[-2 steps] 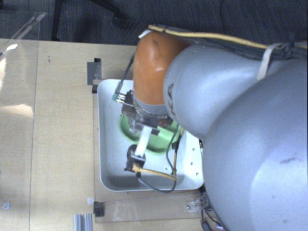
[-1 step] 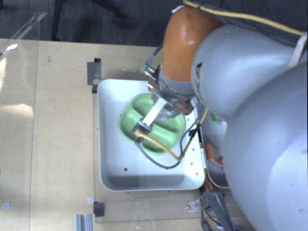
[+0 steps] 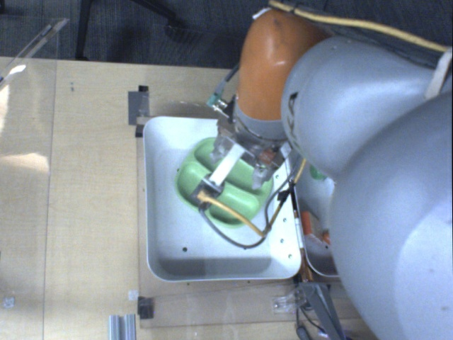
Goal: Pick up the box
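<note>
Bench (image 3: 78, 190): pale wood, dark floor behind.
Box (image 3: 190, 179): seemingly the green rounded thing, lying mid-bin.
Gripper (image 3: 241, 163): right above the box; opening and hold cannot be told.
Bin (image 3: 170, 250): white, shallow.
Risk: the rounded sides could slip free, and an off-centre close would shove the box aside.

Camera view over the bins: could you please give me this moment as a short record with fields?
left bin: white, holds one green object
green object: pale green, rounded, near the bin's middle, partly under the gripper
gripper: directly over the green object; hold not confirmed
arm: grey, orange band, reaching in from the right, covering much of the right bin
right bin: a strip shows, with an orange item in it
</note>
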`<state>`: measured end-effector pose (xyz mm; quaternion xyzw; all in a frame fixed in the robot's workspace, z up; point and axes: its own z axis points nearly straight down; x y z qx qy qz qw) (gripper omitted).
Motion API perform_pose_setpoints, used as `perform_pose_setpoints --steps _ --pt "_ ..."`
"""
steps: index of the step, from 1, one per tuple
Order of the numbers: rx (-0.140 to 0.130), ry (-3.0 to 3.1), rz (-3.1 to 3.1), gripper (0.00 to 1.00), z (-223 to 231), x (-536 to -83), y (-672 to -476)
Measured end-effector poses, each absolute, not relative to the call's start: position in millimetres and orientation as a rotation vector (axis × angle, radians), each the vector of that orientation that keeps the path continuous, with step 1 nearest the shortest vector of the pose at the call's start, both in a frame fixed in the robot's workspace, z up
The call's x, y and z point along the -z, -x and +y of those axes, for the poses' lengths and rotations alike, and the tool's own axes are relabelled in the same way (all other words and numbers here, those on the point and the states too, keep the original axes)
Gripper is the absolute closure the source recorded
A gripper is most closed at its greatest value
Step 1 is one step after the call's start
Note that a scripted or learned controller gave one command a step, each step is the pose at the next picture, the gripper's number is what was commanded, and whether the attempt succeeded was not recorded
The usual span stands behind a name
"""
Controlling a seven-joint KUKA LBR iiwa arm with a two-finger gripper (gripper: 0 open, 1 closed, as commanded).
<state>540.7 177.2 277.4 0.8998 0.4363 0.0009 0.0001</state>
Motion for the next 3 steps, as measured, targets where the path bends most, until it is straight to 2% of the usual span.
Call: perform_pose_setpoints --steps 1,2,3 --pt "-0.009 -2.581 1.787 0.0 128 -340 -543.0" --pt "-0.013 -2.32 2.114 0.0 218 -425 -487.5" --pt "-0.003 -2.07 2.364 0.0 226 -248 -487.1"
